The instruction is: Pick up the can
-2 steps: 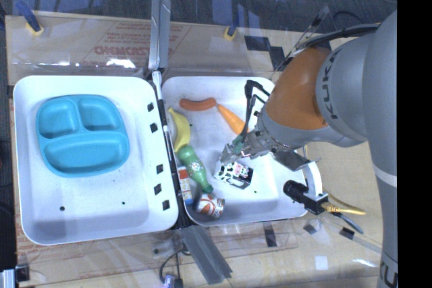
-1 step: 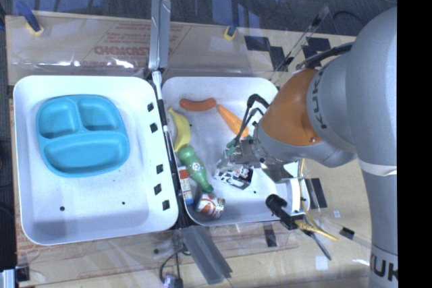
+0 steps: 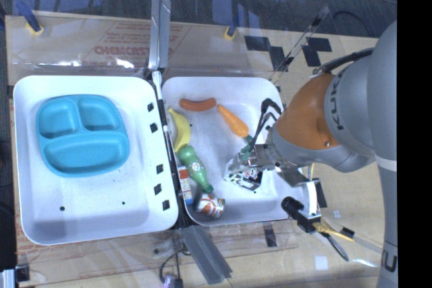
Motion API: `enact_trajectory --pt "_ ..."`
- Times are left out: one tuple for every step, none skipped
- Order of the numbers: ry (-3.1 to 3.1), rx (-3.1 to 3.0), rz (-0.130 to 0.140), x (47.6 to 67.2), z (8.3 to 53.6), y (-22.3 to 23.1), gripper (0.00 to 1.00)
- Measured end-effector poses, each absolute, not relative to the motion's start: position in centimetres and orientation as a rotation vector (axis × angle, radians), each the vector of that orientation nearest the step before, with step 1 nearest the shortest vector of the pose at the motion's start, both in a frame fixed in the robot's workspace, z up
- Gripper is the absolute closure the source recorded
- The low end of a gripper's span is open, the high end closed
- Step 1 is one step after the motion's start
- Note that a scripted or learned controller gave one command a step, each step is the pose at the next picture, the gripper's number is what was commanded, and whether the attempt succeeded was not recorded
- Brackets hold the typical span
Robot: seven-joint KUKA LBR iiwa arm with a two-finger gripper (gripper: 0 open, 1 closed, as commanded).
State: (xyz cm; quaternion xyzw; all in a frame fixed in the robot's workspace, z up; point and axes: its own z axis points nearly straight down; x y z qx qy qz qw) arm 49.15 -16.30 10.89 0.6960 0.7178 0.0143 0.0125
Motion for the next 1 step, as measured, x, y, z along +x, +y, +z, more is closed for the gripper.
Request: enact_trajectory --pt "2.041 2.328 0.030 48.82 10.85 -12.56 1.00"
